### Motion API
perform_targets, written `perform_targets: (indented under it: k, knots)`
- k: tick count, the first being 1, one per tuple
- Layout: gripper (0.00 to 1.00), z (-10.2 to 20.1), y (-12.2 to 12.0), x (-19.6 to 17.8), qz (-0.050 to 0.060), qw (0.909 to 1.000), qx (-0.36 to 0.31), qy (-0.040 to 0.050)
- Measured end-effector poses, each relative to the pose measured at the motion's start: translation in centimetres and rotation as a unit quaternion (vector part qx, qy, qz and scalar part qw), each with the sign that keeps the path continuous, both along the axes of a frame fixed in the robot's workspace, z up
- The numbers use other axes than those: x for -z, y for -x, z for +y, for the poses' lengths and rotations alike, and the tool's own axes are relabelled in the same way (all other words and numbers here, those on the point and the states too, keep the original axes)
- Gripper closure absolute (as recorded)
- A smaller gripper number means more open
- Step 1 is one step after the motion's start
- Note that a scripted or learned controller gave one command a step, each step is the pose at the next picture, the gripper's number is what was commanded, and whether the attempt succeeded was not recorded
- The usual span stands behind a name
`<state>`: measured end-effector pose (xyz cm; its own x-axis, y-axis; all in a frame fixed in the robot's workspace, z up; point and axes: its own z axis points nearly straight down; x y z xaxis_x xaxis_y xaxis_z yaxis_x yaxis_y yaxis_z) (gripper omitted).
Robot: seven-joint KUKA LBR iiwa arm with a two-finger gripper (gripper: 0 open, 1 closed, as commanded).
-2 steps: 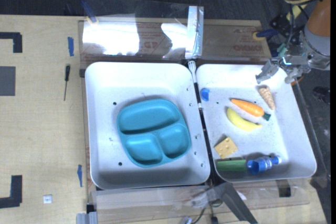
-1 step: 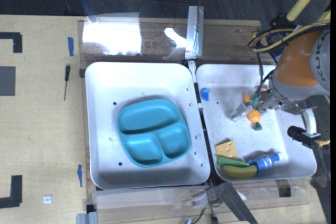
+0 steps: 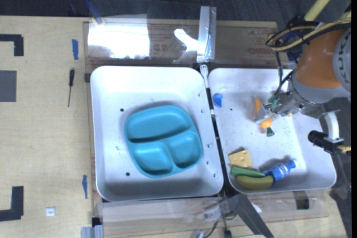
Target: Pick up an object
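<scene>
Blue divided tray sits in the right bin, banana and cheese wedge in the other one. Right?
Not quite. The camera view shows the blue tray in the left bin, not the right. The banana and cheese wedge lie in the other one, the right bin, near its front edge.
</scene>
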<state>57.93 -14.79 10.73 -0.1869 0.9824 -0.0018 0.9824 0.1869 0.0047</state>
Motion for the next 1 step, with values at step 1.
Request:
perform_targets:
  k: [1]
  knots:
    - [1.00,8.80,-0.53,-12.69,-0.003,0.9999,-0.013,-0.0009]
